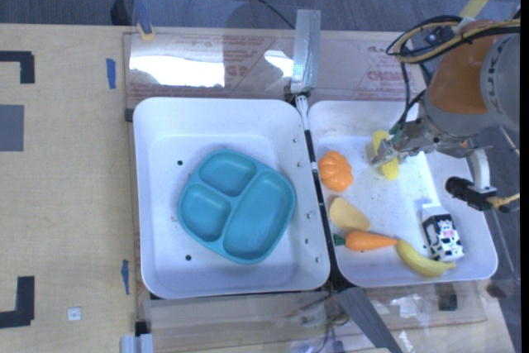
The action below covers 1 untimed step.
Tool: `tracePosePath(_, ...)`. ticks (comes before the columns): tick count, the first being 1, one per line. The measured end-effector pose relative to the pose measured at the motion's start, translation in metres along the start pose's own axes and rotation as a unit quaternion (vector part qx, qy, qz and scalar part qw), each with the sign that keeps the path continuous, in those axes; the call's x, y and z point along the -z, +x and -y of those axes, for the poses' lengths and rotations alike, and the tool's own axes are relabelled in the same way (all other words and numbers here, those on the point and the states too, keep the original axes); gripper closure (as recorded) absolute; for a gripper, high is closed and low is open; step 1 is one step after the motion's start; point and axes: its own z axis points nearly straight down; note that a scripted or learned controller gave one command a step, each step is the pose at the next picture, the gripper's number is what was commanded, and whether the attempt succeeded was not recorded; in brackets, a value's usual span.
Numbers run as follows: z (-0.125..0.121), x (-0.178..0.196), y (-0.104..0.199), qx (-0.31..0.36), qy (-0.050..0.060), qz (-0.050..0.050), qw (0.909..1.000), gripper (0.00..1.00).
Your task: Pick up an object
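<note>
The end effector (395, 146) is positioned at a yellow object (385, 158) in the right bin (488, 256), just beside the orange pumpkin (335, 169); its opening cannot be told, so a grasp must be confirmed before lifting.

Right bin (483, 260): your open floor is the centre strip; pumpkin (336, 169), carrot (369, 241), banana (423, 259) crowd its left and front. Left bin (153, 202): blue plate (238, 205) occupies the middle.
</note>
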Motion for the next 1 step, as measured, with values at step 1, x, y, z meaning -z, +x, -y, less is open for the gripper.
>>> tracePosePath(1,-0.0646,0.1304,0.0811,0.037,-0.003,-0.001,0.9993,1.0)
